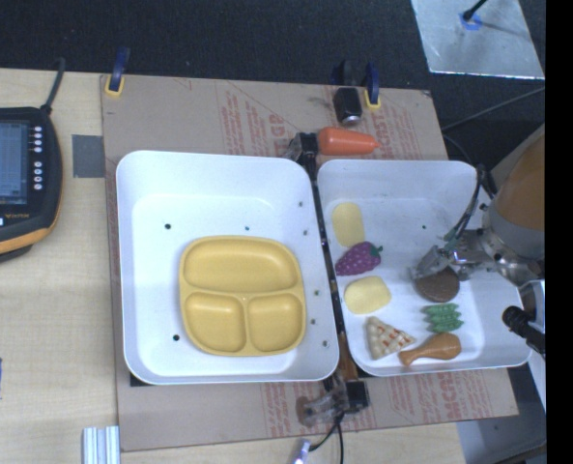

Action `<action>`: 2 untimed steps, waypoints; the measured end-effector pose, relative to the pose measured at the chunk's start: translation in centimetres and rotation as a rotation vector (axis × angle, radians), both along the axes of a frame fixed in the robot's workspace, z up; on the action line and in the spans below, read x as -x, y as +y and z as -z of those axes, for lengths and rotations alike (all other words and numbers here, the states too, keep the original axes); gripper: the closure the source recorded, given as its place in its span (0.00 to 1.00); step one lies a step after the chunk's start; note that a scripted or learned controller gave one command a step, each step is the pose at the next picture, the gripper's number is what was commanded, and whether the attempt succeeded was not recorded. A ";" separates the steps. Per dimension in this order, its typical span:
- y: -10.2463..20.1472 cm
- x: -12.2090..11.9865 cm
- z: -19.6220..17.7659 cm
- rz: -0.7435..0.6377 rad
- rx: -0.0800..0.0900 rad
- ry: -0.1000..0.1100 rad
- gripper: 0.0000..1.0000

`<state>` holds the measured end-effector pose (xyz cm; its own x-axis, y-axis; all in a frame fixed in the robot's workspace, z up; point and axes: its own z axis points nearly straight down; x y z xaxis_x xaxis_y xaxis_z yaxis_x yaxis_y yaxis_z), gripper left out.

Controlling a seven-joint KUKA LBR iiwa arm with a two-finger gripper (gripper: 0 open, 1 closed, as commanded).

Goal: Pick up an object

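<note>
The gripper [439,262] hung over the right side of the right bin [402,174], reaching in from the right edge of the scene, and the brown round piece [437,286] lay directly beneath and just to the near side of its tips — touching them or very nearly so, though the slant of the camera view left that contact uncertain. That was the relation the next move would turn on: the piece sat almost straight below the fingers rather than off to one side, so a short descent, not a sideways shift, looked like what was wanted. Whether the fingers were spread or closed could not be told; the metal parts overlapped in a blur, and nothing could be seen held between them.

The brown piece looked like a flat, dark disc, roughly as wide as it was long, with no clear long axis — a low profile that might be hard to pinch from above. Just to its near side lay a green leafy piece [443,316], and nearer still a drumstick [429,349], its length running left to right. Further left in the same bin were a pizza slice [388,337], a pale yellow lump [366,295], a purple grape bunch [358,257] and a yellow oblong [348,223]. The left bin [151,201] held a yellow divided tray [242,294], well apart from the arm.
</note>
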<state>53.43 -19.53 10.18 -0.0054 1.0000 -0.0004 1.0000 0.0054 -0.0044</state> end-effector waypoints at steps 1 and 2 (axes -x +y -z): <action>5.8 -5.6 1.0 -0.002 -0.001 -0.002 1.00; 13.7 -3.8 -9.1 0.001 -0.002 -0.004 1.00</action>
